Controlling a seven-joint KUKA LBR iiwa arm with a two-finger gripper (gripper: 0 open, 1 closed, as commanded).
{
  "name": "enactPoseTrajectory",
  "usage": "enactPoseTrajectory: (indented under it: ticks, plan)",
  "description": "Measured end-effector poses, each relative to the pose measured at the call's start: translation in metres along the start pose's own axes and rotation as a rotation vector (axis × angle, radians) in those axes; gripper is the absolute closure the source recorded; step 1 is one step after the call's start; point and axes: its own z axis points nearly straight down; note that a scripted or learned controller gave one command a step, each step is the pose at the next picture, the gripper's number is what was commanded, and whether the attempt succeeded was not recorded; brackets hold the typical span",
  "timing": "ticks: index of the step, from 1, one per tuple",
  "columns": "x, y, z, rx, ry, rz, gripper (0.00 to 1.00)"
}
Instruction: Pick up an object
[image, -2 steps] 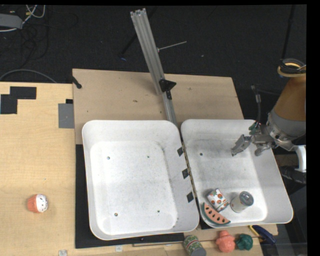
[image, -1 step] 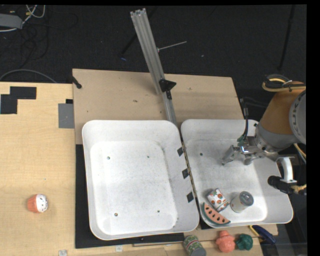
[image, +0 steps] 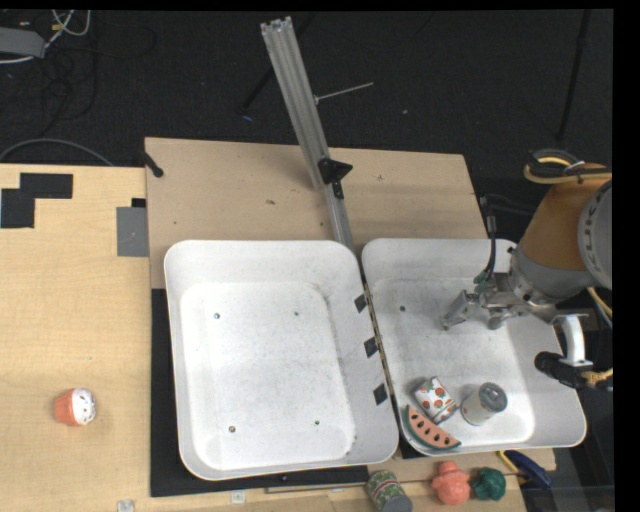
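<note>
Tool (image: 470, 310) hovers in right bin (image: 420, 265), well above cup (image: 436, 399).

the desk (image: 60, 300) is pale wood at the left, with a tan board (image: 400, 195) behind two white bins. the left bin (image: 200, 265) and right bin (image: 420, 265) sit side by side, touching along their inner edges, over a black mat (image: 160, 400). a small orange ball (image: 75, 407) lies alone on the wood, well apart at the left. a pink toy (image: 450, 483), a green toy (image: 489, 484) and a small can (image: 385, 490) lie just below the right bin
</note>
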Motion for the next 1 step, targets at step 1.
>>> enactPoseTrajectory:
  ticks: [1]
  plan:
    - [-0.0003,0.0001,-0.0103,0.000,0.000,0.000,1.00]
